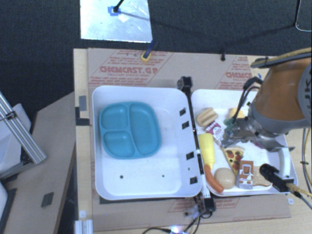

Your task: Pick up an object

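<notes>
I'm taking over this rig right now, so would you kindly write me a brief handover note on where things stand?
Hand: low in the right bin, over the toy food; whether it grips anything cannot be told.
Right bin: hot dog bun, yellow corn, pizza slice, carrot, round bread, small carton.
Left bin: blue divided plate.
Done: nothing visibly lifted.
Left: grasp one item and raise it.
</notes>
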Tool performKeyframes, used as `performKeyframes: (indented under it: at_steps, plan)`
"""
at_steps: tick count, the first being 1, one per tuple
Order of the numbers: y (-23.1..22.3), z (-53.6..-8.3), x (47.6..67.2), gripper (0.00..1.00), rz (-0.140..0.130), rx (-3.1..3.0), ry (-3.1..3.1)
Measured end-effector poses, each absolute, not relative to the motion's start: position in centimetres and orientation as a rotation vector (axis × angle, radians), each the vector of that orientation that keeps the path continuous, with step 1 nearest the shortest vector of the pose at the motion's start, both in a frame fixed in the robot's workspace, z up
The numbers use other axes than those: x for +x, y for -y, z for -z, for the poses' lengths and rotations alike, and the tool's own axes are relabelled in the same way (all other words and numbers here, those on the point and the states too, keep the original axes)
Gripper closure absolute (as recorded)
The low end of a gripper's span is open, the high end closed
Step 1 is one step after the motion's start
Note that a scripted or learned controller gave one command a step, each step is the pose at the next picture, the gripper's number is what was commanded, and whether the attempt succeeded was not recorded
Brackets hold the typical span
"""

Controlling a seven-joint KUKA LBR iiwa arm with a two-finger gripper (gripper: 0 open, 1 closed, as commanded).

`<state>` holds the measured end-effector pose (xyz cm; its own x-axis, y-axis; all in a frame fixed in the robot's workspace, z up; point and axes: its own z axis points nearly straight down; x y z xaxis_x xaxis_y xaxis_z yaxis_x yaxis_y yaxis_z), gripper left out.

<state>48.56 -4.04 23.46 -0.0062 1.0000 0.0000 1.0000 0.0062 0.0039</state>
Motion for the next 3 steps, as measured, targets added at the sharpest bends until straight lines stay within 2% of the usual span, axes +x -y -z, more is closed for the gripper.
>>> performKeyframes:
  at_steps: [2, 3]
  plan:
    - [4.3, -21.4, 48.6, 1.00, 0.001, 2.221, -2.222]
    - [4.6, -23.4, 49.1, 1.00, -0.003, 2.216, -2.224]
